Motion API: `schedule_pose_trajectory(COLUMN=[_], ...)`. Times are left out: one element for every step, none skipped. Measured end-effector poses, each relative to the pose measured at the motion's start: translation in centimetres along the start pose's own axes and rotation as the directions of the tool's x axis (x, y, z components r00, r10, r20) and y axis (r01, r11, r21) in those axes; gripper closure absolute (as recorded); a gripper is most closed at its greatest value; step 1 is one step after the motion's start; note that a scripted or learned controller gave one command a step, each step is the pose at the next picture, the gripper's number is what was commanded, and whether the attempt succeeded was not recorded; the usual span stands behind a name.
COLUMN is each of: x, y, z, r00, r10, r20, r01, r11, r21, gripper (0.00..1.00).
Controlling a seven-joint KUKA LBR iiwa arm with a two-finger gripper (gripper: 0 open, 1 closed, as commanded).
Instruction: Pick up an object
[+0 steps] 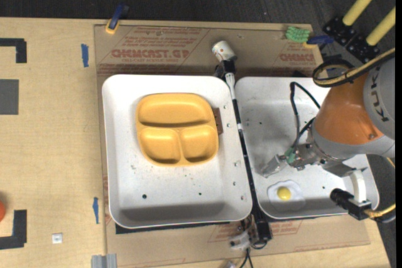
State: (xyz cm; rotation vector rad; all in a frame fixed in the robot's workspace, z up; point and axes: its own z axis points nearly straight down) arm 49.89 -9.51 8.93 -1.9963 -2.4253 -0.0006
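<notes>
A: Starting at the left: in the left bin [116, 154], a yellow divided plate [178, 128], lying flat near the middle.

B: Worth trying for?

A: Probably not. Looks rigid and light, but wide and smooth-rimmed; likely too broad for a two-finger pinch except at an edge, and apt to tip out.

B: Then further right?

A: In the right bin [270, 94], the gripper [276, 165] low over the floor, just above and beside a fried egg toy [284, 192] near the front wall. Not touching it, as far as can be judged.

B: Open or closed?

A: Cannot tell from this angle; too small and blurred. Nothing seen held.

B: And the egg itself?

A: Judged thin, light, probably soft plastic or rubber, lying flat. Little height to grab, so best taken across the raised yolk or pinched at the white's edge. Likely to slide on the slick bin floor if nudged sideways.
</notes>
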Motion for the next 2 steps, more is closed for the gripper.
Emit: schedule_pose_trajectory(x=[3.9,-0.6], y=[4.4,1.3], z=[-9.6,-4.8], r00=[0.981,0.994], r10=[-0.195,0.109], r20=[0.001,-0.001], r01=[0.195,-0.109], r11=[0.981,0.994], r21=[-0.002,0.001], gripper=[0.00,0.00])
